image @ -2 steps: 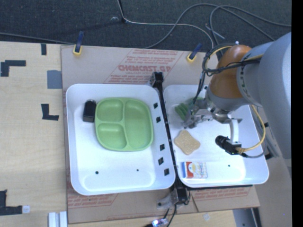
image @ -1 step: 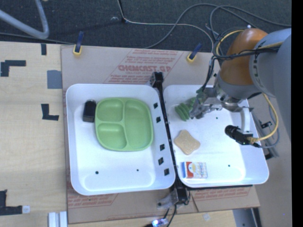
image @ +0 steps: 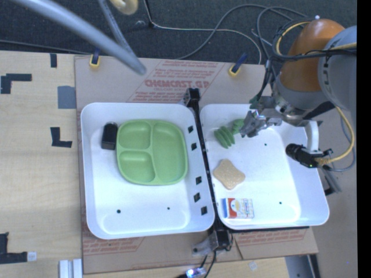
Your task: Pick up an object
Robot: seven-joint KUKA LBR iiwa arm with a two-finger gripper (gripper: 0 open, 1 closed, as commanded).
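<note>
In the right bin (image: 290, 181) lie three objects. A green ridged toy (image: 227, 134) sits near the bin's far left corner. A tan bread-shaped piece (image: 228, 174) rests below it. Close to the near rim lies a small flat printed packet (image: 238, 208). My gripper (image: 251, 125) is low over the far part of this bin, and its tip is right at the green toy's upper right end. Whether it touches the toy I cannot tell. The orange band and grey wrist (image: 307, 57) rise behind it at the upper right.
The left bin (image: 95, 172) holds a green divided plate (image: 152, 151) and a small black block (image: 109, 136) by the plate's left edge. A black divider (image: 200, 155) runs between the bins. Cables (image: 316, 155) hang over the right bin's right rim.
</note>
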